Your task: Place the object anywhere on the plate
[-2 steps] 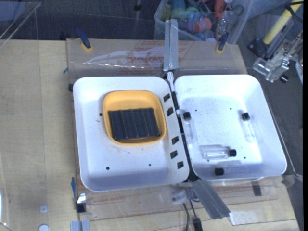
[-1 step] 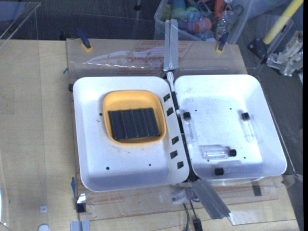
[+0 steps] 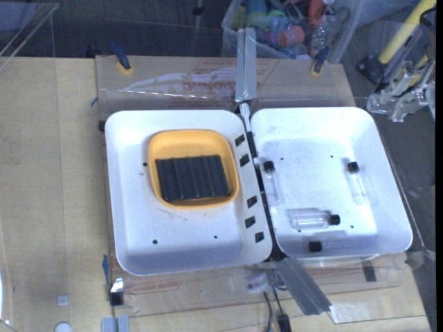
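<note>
A pale wooden bench (image 3: 48,185) spreads out to the left of the gripper (image 3: 400,102) and below it, under soft, even light. Dark grey carpeted floor (image 3: 138,12) lies beyond the bench's far edge. Up and to the left of the gripper stands a clear plastic tub (image 3: 291,12) heaped with bright toys. Far to its left, a clear panel (image 3: 28,26) rises over the bench corner.

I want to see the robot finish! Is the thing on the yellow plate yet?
Looks done: a dark ribbed block already lies on the yellow plate in the left bin. In hand: nothing that shows. The gripper sits off by the right bin, which holds clear vials.
</note>
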You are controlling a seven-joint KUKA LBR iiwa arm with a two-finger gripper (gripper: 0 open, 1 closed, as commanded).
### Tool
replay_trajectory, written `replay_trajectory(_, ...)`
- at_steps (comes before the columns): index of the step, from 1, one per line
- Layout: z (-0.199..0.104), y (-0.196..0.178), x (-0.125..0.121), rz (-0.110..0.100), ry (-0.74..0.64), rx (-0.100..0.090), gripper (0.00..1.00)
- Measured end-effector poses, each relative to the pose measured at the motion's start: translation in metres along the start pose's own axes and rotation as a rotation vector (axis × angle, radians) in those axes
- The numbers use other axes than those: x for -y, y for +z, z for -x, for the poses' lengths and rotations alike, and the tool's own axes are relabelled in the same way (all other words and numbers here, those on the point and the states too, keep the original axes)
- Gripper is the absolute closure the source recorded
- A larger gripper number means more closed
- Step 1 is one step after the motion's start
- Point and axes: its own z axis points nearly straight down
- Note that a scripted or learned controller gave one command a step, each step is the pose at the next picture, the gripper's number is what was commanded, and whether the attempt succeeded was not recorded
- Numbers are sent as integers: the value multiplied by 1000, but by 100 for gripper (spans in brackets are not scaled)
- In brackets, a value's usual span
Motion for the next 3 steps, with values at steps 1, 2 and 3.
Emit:
replay_trajectory(1,7,63,1,1,-336,0,100)
replay_trajectory(2,8,37,1,-1,-627,5,100)
replay_trajectory(3,8,25,1,-1,-917,5,100)
